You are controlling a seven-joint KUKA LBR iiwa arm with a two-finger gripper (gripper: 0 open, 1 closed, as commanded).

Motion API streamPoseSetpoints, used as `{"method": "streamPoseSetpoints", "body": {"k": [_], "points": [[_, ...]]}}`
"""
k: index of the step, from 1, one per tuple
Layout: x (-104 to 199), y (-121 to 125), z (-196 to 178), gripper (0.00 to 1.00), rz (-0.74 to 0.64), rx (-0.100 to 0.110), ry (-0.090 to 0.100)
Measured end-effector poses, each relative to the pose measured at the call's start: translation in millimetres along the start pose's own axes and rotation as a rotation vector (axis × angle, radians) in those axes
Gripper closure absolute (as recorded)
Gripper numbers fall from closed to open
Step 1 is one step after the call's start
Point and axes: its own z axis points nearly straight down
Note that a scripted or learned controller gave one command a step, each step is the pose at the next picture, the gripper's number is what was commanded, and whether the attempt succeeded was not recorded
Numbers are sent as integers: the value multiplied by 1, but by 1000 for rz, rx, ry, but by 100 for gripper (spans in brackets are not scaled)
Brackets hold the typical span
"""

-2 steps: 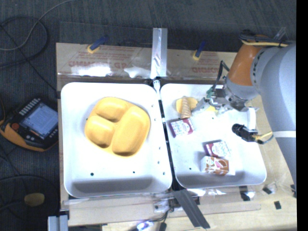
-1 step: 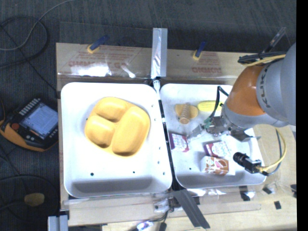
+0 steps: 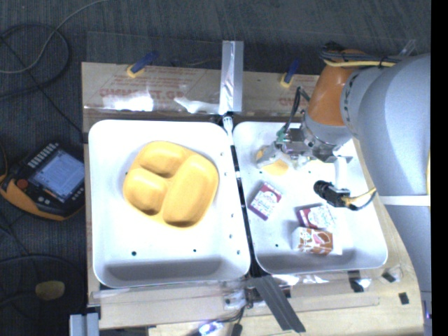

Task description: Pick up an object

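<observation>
My gripper is low in the far part of the right bin, reaching in from the right. A small pale yellow piece lies right under its tips, touching or nearly so. Nearer the front lie a small purple-and-white packet, a dark red packet and a red-and-white packet. A large yellow lumpy object sits in the middle of the left bin.
The arm's grey body and orange band hang over the right bin's far right corner. A black cable connector hangs above the right bin. A hand-held controller lies on the floor left of the bench.
</observation>
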Motion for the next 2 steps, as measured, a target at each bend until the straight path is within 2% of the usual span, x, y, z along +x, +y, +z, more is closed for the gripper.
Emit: {"method": "streamPoseSetpoints", "body": {"k": [1,2], "points": [[1,0,-11,100,-3,5,0],[1,0,-11,0,-2,5,-1]]}}
